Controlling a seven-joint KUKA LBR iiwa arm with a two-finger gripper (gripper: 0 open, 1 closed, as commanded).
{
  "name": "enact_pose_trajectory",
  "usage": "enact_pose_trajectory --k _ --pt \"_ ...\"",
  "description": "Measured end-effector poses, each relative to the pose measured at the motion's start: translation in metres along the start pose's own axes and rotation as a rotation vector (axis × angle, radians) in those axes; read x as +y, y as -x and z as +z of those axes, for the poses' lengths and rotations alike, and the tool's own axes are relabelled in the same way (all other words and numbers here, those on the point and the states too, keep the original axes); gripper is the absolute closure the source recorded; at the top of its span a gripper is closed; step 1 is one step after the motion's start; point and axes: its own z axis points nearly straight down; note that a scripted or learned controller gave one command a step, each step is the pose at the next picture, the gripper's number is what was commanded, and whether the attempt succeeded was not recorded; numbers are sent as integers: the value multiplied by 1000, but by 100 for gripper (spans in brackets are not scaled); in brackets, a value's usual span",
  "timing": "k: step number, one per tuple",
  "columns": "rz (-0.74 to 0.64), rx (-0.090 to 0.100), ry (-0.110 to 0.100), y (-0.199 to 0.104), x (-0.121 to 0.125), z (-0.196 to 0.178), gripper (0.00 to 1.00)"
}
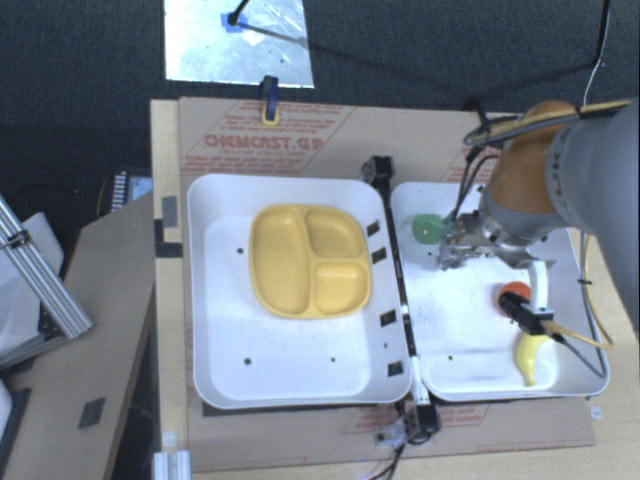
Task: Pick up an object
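Green ball (428, 229) in right bin (470, 368), just left of tool (452, 255); tool state unclear.

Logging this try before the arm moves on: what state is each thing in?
Yellow tray: upright, lying in the left bin.
Green object: on the right bin floor, beside the gripper.
Banana: lying flat.
Orange object: lying by the banana.

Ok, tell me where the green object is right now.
The green object lies in the right bin, near its upper-left corner, just left of the gripper. The divided yellow plate sits in the left bin.
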Motion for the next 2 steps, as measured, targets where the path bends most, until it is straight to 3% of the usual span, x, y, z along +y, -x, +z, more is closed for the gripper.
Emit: enact_pose_trajectory --k 2 --pt "-6 0 2 -6 -5 -107 100"
